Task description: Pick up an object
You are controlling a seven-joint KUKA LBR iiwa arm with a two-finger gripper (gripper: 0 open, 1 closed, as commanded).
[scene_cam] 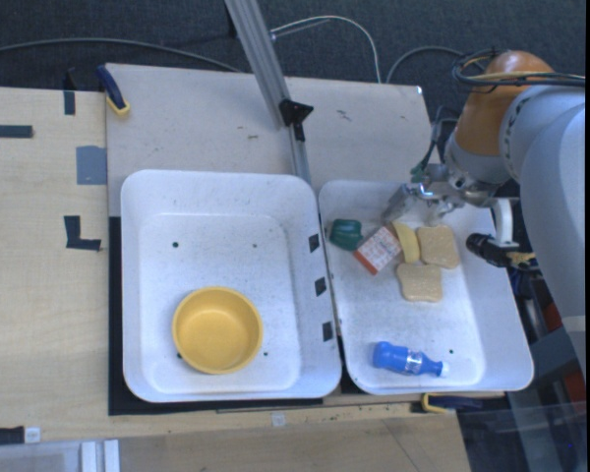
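My gripper [410,203] hangs over the far end of the right bin [494,334], just above a cluster of objects. Right below it lie a yellow piece [406,242], a tan square [438,246] and a second tan square [420,281]. A red and white box [378,250] lies to their left, and a small green object [345,232] sits beyond it near the bin's left wall. A blue bottle [405,359] lies on its side at the near end. Nothing is visibly held.
The left bin [138,197] holds a yellow bowl [217,329] in its near half. A slanted metal pole [261,47] rises behind the bins, close to where they meet. A blue and yellow clamp [113,88] sits at the bench's far left corner.
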